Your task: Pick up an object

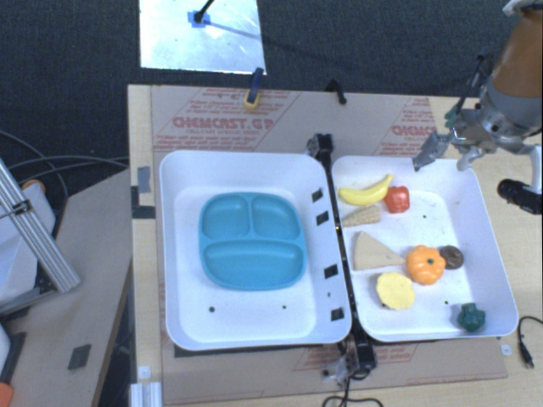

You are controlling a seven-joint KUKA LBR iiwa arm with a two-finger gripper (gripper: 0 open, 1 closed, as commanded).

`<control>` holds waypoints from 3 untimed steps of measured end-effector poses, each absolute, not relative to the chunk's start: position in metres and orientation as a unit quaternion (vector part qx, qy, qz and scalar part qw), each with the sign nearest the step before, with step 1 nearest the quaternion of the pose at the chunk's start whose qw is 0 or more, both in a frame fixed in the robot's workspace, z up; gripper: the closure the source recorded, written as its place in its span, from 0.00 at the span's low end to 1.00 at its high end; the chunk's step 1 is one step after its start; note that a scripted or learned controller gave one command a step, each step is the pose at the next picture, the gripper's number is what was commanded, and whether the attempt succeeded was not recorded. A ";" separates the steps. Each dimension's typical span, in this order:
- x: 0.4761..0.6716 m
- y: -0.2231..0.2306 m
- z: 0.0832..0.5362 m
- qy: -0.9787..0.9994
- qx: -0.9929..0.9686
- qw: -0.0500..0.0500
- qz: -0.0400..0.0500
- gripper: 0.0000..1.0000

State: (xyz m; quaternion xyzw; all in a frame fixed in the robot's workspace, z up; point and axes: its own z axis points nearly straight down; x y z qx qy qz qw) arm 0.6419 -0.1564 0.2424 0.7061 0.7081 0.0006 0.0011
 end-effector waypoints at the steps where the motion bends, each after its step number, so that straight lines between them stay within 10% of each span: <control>1: 0.639 -0.163 0.077 0.707 0.707 -0.001 -0.001 0.00; 2: 0.670 -0.208 0.086 0.707 0.707 0.001 0.001 0.00; 3: 0.671 -0.206 0.098 0.709 0.705 0.004 0.002 1.00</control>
